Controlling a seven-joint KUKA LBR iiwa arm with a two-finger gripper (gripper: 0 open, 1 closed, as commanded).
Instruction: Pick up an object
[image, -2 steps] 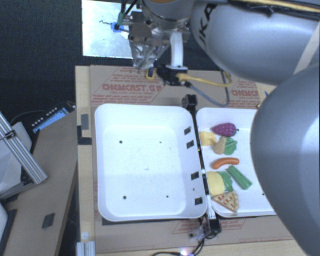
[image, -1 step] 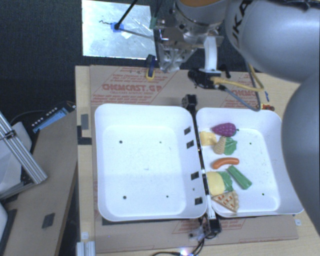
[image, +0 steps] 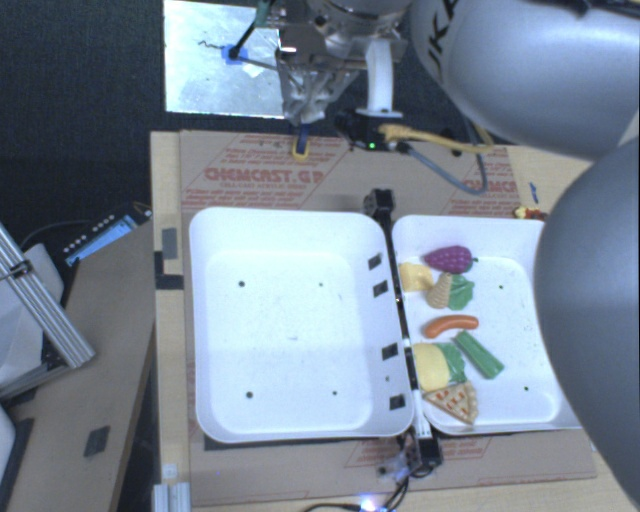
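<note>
While my end effector (image: 303, 100) hangs beyond the table's (image: 250, 175) far edge, grip state indiscernible, the toy foods (image: 450, 330) lie in the right bin (image: 520, 410); approach phase: next, I must descend over one.

Two bins sit side by side on a board (image: 250, 170). The left bin (image: 290, 325) lies beside the right bin (image: 520, 400), their inner walls touching. In the right bin, near its left wall, toys run front to back: a pizza slice (image: 452, 403), a corn (image: 433, 366) beside a bean (image: 479, 355), a sausage (image: 451, 325), a cone (image: 441, 290), grapes (image: 449, 259). The gripper (image: 306, 108) hangs behind the left bin, over the board.
</note>
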